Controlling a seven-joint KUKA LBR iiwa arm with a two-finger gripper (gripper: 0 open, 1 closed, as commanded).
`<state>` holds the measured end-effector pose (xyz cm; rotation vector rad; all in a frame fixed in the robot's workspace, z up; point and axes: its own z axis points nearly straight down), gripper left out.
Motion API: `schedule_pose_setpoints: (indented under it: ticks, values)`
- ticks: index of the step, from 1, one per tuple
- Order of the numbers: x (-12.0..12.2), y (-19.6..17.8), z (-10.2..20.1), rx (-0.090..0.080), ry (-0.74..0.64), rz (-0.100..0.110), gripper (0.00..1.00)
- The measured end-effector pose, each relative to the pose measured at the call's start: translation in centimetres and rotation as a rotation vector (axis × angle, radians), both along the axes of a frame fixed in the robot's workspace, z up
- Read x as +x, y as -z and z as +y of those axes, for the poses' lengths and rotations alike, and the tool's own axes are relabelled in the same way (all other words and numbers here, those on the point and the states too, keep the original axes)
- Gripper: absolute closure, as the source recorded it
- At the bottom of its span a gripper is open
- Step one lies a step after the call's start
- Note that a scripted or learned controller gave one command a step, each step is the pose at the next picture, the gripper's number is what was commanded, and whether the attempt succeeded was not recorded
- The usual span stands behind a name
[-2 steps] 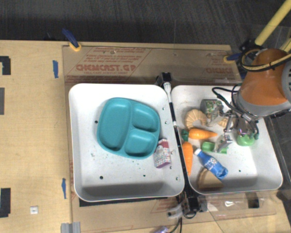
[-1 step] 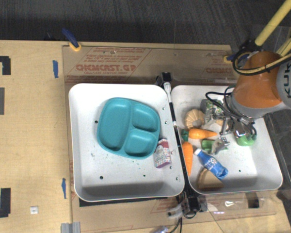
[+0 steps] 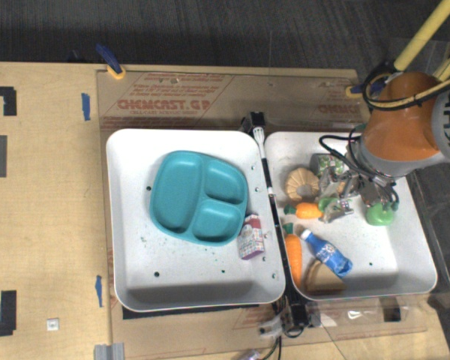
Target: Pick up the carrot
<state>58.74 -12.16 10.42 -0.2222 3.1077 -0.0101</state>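
Two carrots lie in the right bin (image 3: pixel 412 265). A short orange carrot (image 3: pixel 310 211) lies crosswise with its green top to the left, just below a tan bread-like piece (image 3: pixel 301 181). A longer carrot (image 3: pixel 293 256) lies along the bin's left wall, green top at the far end. My gripper (image 3: pixel 340 198) hangs low over the bin's middle, right beside the short carrot's right end; whether it touches the carrot I cannot tell. The orange wrist band (image 3: pixel 400 122) sits above it.
A blue bottle (image 3: pixel 327 252) lies beside the long carrot, with a brown piece (image 3: pixel 322 277) below it. A green toy (image 3: pixel 380 214) sits right of the gripper. The left bin (image 3: pixel 135 276) holds a teal divided plate (image 3: pixel 198 196) and a small packet (image 3: pixel 250 239).
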Motion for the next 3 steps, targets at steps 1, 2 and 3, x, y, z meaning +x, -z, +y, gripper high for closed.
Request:
schedule_pose_setpoints:
  ticks: [1, 2, 3]
  values:
    - [2.5, 1.2, 2.1, 0.003, 0.337, 0.01, 1.0]
    - [2.4, 1.4, 2.5, 0.008, 0.334, 0.012, 0.0]
    - [-1.0, 1.4, 1.6, 0.016, 0.605, 0.011, 0.0]
